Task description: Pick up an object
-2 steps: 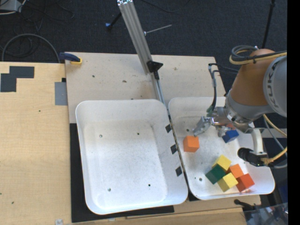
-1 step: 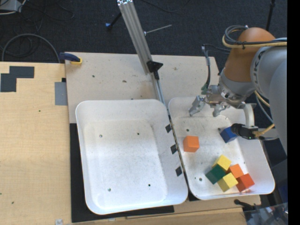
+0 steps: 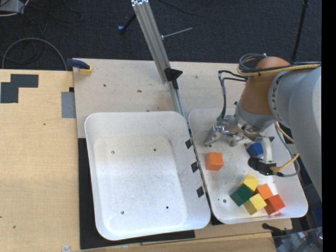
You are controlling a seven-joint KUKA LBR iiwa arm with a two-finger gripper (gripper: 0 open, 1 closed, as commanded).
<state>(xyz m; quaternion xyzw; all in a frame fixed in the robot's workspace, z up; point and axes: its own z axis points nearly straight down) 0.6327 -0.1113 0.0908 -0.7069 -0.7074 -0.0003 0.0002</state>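
Observation:
In the right bin [image 3: 294,203] an orange cube [image 3: 213,161] lies near the left wall. My gripper [image 3: 222,134] hangs just above and slightly right of it, apart from it, with nothing visible between its metal fingers. A blue block [image 3: 255,149] sits to the right of the gripper, partly hidden by the wrist. A cluster of blocks lies at the front right: yellow [image 3: 250,182], green [image 3: 242,194], another yellow [image 3: 256,203], orange [image 3: 264,191] and red [image 3: 274,204].
The left bin [image 3: 105,140] stands beside the right one, with black clips [image 3: 195,166] along the shared wall. A slanted aluminium bar [image 3: 155,38] rises behind the bins. The grey arm [image 3: 299,104] and its cables cover the right bin's far right side.

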